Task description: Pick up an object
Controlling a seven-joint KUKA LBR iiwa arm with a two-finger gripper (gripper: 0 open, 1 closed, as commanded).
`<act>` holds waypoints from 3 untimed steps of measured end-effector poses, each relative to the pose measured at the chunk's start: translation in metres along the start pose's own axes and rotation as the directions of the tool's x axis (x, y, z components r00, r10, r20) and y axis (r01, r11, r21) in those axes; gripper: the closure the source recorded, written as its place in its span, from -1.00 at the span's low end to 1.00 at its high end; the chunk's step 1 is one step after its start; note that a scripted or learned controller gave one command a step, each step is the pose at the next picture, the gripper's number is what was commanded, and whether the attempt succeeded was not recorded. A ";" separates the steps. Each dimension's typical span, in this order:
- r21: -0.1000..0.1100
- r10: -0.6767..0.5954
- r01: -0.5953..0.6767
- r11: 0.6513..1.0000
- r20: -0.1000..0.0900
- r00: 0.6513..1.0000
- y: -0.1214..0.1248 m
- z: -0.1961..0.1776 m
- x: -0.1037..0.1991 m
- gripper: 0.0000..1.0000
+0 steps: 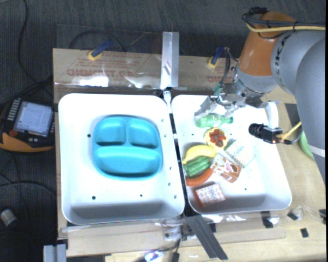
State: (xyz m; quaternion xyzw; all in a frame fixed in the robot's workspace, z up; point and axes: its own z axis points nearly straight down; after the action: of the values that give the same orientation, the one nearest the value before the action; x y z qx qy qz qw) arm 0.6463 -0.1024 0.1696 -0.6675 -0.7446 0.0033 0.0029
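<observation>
Partly hidden, a green object sits beneath the claw.

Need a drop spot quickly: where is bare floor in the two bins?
Left bin: bare strip all around the blue tray, widest toward the near wall. Right bin: bare along its right and near-right side. Crowded: the food pile by the divider, with the gripper above it.

- The two bins are white.
- The divided plate in the left bin is bright blue.
- In the right bin, a banana is yellow, and a pepper is green.
- A small packet low in that bin is red and white.
- The arm is orange and grey.
- The floor is dark grey.
</observation>
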 end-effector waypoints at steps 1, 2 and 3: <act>-0.001 -0.216 0.216 0.976 0.001 0.976 0.022 0.011 -0.004 -1.00; -0.014 -0.168 0.168 0.986 0.003 0.986 -0.067 0.082 -0.048 -1.00; -0.015 -0.172 0.172 0.985 -0.001 0.985 -0.065 0.075 -0.047 1.00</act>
State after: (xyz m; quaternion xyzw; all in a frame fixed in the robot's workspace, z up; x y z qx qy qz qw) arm 0.5866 -0.1561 0.0954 -0.6007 -0.7994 -0.0033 -0.0008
